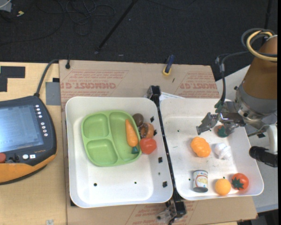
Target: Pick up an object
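Nearest the camera in the right bin, a small can, an orange ball and a tomato are noted along the front wall. Farther in, an orange pepper and a white object are recorded, apart from each other. Beyond them, the gripper is seen above the bin floor; whether it is released or clenched cannot be told. In the left bin, a carrot is lying on a green tray.
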